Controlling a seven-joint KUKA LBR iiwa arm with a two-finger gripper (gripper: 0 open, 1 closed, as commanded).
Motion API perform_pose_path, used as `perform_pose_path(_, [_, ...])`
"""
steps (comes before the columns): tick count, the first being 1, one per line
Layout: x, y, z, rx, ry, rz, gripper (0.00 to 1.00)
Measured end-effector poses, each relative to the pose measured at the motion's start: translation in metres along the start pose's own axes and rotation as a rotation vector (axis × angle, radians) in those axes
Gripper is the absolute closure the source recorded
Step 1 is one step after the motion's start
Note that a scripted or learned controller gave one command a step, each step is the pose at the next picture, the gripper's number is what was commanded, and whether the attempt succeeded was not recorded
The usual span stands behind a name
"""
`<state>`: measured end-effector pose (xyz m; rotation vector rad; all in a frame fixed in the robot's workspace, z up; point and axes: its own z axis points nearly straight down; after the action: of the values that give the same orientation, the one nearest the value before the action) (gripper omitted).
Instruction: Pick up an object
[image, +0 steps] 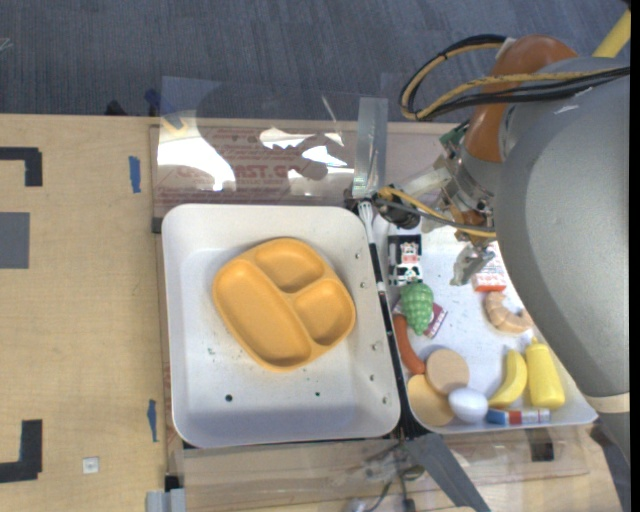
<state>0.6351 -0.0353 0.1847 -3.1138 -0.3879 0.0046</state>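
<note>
My gripper (470, 264) hangs low over the back of the right bin (575, 412), under the grey arm's bulk. Just right of it lies a small red and white piece (490, 281). A cow-print carton (405, 258) stands to its left. Below those lie a green bumpy toy (418, 304), a red sausage (407, 346), two tan discs (447, 368), a white egg (467, 404), a banana (512, 378), a yellow bottle (543, 374) and a pale pastry piece (505, 317). I see nothing held.
The left bin (190, 380) holds an orange divided plate (285, 300). The arm's body (570, 200) covers the right bin's far right part. Cables (425, 208) run over the divider between the bins.
</note>
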Motion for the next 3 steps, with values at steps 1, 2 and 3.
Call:
perform_pose_path(1, [-0.067,0.017,0.000,-0.002,-0.001,-0.019,0.00])
perform_pose_path(2, [-0.048,0.047,0.097,-0.004,0.007,-0.045,0.00])
perform_pose_path(3, [-0.121,0.027,0.098,-0.002,0.004,-0.007,0.00])
